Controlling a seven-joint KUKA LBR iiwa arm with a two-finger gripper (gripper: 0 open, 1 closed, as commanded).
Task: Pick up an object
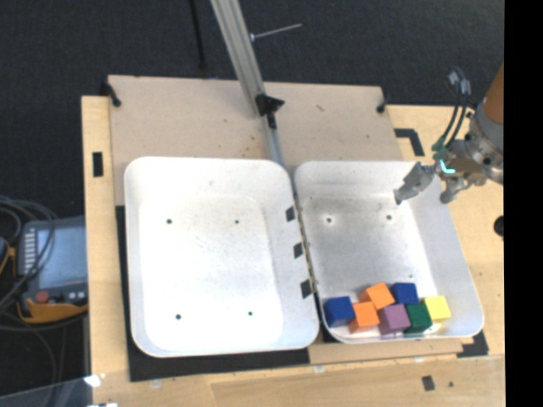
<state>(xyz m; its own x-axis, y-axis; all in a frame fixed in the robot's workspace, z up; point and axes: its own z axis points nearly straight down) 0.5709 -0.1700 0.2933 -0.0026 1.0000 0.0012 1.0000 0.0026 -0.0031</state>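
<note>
The grey two-finger end effector (428, 186) hangs over the upper right corner of the right shallow white bin (356, 227), its fingers spread apart and gripping nothing. One finger (409, 185) points down-left over the bin's rim; the other sits nearer the wrist at the right edge. The small coloured cubes lie clustered in the bin's lower right corner, well apart from the end effector: a blue cube (338, 309), two orange cubes (379, 295) and (366, 314), a second blue cube (405, 292), a purple cube (394, 317), a green cube (418, 315) and a yellow cube (438, 308). The left shallow white bin (212, 253) sits just beside it on the pale wooden worktop (97, 227).
</note>
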